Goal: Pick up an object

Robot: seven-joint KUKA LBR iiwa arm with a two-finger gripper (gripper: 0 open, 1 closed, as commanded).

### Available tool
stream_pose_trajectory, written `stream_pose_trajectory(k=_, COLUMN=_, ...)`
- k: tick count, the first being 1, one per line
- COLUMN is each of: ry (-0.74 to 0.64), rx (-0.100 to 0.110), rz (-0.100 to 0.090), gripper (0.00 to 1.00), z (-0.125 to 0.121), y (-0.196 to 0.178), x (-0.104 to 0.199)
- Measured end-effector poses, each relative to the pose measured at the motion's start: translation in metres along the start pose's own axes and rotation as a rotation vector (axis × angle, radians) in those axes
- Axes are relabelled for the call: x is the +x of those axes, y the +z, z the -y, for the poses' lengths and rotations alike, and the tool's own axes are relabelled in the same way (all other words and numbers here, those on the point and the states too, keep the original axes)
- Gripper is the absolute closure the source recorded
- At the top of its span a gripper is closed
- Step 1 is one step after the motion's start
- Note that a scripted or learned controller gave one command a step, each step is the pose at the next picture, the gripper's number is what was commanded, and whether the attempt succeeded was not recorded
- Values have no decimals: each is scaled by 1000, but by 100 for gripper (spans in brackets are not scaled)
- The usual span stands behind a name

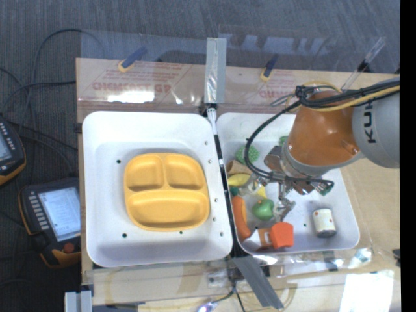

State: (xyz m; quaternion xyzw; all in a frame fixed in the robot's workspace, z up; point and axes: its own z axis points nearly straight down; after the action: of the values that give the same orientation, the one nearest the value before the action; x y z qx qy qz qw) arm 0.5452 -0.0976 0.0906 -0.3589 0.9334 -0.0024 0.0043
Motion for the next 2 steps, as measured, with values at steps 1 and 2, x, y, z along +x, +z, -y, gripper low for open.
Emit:
stream_pose_trajectory(k=1, ry=0, rx=5, rz=4, gripper=100, z=0, y=-11, x=-2)
stream_pose_trajectory(k=2, ry=204, rx=-7, rz=-2, gripper=100, z=-20, y=-169, x=-93)
